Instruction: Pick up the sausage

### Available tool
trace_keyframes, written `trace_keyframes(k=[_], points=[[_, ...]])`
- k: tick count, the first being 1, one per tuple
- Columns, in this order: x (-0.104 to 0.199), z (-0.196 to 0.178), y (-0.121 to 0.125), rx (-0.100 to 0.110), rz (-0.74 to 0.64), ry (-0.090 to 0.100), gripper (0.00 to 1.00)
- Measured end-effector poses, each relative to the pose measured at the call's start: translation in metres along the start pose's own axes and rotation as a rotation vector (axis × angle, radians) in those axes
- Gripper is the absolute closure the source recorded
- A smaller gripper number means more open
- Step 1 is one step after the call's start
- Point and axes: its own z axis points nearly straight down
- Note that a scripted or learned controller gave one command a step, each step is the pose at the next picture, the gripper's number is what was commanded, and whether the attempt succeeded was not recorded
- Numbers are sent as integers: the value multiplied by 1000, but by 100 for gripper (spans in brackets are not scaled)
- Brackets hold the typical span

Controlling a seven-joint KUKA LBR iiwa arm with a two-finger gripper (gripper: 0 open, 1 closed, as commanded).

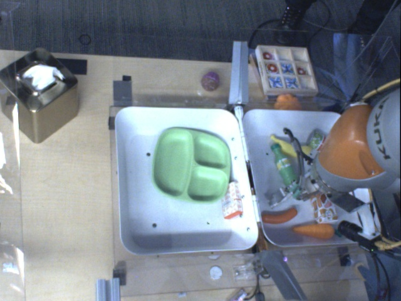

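While the grey arm [369,149] with its orange band reaches in from the tabletop's right edge, the tool [289,192] is down inside the right bin [254,168], and its dark tip sits low among the clutter there. Whether it is spread or closed, I cannot tell from this angle; nothing shows gripped in it. It hovers right by the lower end of the green bottle [286,168], maybe touching it, hard to call. And the sausage [279,216]? It lies free on the bin floor, just below the tool, near the bin's front wall and toward its left corner. Its long axis runs almost left to right, the right end tipped slightly up toward the back. Just beside it to the right, along the same front wall, lies an orange carrot [313,231]. Over in the left bin [131,187] sits a green divided tray [191,162], with a small red and white packet [233,200] by the right wall.
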Motion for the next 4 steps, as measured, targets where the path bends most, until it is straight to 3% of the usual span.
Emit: trace_keyframes(k=[1,2,3,4], points=[[3,13,-4,11,-115,8,0],[1,0,1,-1,-115,-1,100],[1,0,0,0,-115,0,0],[2,13,-5,12,-36,10,0]])
